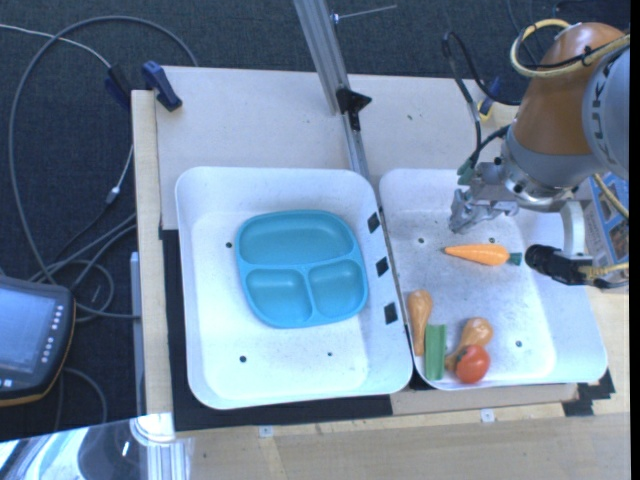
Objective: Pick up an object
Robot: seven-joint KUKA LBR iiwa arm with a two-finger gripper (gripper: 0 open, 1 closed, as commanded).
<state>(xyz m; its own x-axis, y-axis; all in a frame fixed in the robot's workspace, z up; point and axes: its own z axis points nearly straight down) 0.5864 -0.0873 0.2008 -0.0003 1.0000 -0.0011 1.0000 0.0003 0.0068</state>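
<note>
Two shallow white bins sit side by side on your surface. The hand (468,215) hangs over the right bin (560,353) near its far edge, just beside the orange plastic carrot (477,254); you cannot tell its finger spacing. The blue divided plate (300,266) lies mid left bin (205,298).

The only lettering that shows is on the arm (590,98), at the upper right of the view: part of the maker's name in dark capitals on the grey casing beside the orange band. The letters "UK" can be made out there, the rest cut off at the frame's edge. The screen of the handheld pendant (30,343) at the left edge is too small and blurred to read.
</note>
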